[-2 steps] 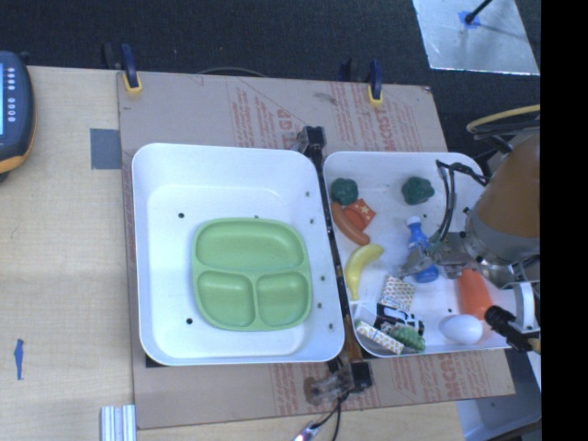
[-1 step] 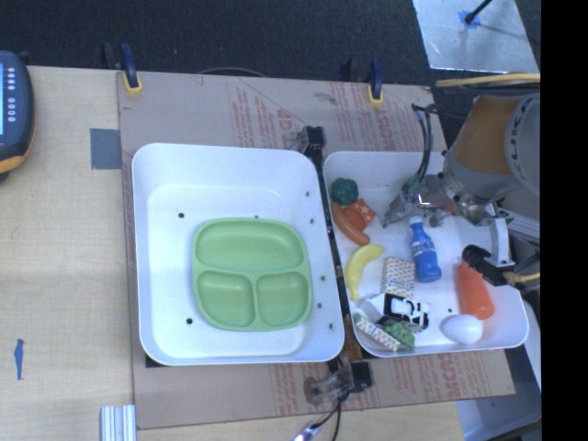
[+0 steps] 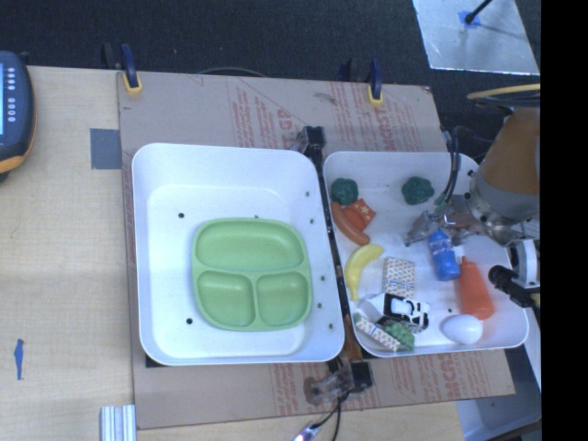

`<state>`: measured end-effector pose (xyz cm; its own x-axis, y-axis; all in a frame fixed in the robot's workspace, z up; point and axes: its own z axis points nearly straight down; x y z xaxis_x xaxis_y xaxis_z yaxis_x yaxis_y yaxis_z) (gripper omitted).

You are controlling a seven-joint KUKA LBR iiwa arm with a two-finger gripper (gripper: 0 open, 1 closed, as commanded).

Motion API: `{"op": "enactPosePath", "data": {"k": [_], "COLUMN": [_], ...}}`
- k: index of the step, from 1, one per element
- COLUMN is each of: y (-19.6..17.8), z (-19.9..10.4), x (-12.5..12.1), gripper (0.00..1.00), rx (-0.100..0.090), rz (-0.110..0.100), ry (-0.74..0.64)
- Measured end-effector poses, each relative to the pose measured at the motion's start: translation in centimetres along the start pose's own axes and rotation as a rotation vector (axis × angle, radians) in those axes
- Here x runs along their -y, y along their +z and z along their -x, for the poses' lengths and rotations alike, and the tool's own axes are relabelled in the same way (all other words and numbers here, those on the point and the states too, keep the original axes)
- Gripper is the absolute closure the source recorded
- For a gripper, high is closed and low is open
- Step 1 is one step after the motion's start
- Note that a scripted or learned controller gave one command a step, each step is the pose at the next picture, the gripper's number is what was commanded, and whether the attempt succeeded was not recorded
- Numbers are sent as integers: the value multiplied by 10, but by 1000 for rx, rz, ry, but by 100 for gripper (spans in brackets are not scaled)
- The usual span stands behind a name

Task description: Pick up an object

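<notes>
Counter [image 3: 64, 246]: light wood, overlaid with a brown cardboard sheet [image 3: 276, 108] held at its far edge by two clamps. Two shallow white bins sit side by side on the sheet. Left bin [image 3: 156, 329]: holds one green divided plate [image 3: 251, 274], three compartments, lying flat near the bin's middle. Right bin [image 3: 501, 338]: holds the loose objects. Along its far edge, two dark green rounded lumps, one near the far-left corner [image 3: 344, 191], one further right [image 3: 417, 189]. Just beside the left lump, an orange-red piece [image 3: 353, 219] lying at a slant. Toward the left wall, a yellow banana [image 3: 360, 266], curved. Near the middle, a small patterned packet [image 3: 399, 274]; at the near edge, a black-and-white item [image 3: 405, 311] touching a green-patterned packet [image 3: 386, 335]. Near-right corner: a white egg-shaped object [image 3: 462, 328], with an orange carrot-like object [image 3: 475, 290] just beside it. A blue bottle [image 3: 445, 255] lies right of the middle, its upper end directly under the hand. Hand [image 3: 441, 225]: metallic, reaching in from the counter's right edge on the grey arm with its orange band [image 3: 514, 154], low over the right bin and spread above the blue bottle; whether it is open or closed, or has hold of anything, cannot be told. A blue-and-orange device [image 3: 14, 108] rests at the counter's far-left corner.
</notes>
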<state>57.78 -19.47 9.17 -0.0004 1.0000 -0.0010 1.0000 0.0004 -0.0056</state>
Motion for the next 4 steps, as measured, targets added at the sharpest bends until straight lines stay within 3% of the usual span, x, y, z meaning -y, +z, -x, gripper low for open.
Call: {"op": "enactPosePath", "data": {"k": [1,2,3,4], "y": [0,1,-10,-2], "z": [18,17,18,-70], "x": [3,46,44,46], "gripper": [0,0,100,100], "rx": [1,-2,-1,0], "rz": [4,-1,1,9], "ry": [-2,-3,-6,-9]}}
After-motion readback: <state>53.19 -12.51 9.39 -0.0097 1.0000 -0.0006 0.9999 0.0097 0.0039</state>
